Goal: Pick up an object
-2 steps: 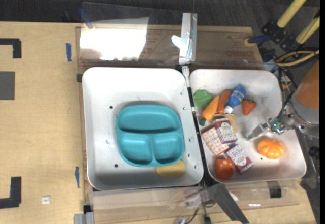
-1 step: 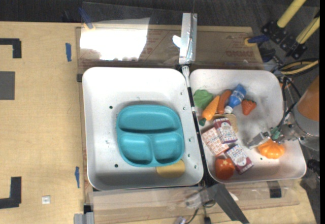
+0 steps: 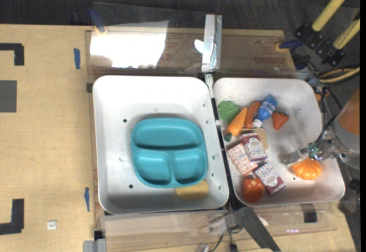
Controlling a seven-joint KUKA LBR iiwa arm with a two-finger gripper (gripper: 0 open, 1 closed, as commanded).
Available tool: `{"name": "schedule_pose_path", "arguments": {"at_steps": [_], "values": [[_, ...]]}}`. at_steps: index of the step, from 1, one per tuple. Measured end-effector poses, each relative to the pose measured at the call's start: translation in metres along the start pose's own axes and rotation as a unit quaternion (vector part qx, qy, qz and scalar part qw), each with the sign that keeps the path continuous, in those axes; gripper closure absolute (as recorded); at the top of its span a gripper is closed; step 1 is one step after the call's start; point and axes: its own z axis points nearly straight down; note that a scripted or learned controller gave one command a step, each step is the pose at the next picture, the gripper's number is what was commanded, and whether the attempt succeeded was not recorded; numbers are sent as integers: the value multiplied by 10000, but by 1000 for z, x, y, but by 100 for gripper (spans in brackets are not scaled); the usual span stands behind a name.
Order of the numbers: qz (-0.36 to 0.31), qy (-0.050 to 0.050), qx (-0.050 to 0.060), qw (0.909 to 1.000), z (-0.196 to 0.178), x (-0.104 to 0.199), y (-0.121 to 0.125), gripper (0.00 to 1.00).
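Pumpkin (image 3: 307, 170), small and orange, lies at five o'clock in the right bin (image 3: 297, 88), with your gripper (image 3: 314, 151) right above its top edge; you cannot tell whether it is clenched or released. Watch the round body: it may roll off toward the bin wall. At nine o'clock from it, the juice cartons (image 3: 247, 154) and tomato (image 3: 252, 188) sit clear of the approach.
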Motion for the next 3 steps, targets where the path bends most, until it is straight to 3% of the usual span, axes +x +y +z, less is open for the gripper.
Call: {"name": "schedule_pose_path", "arguments": {"at_steps": [1, 2, 3], "values": [[356, -42, 26, 9994, 10, 27, 105, 100], [363, -44, 35, 9993, 10, 26, 104, 0], [357, -49, 35, 9993, 3, 25, 105, 100]]}}
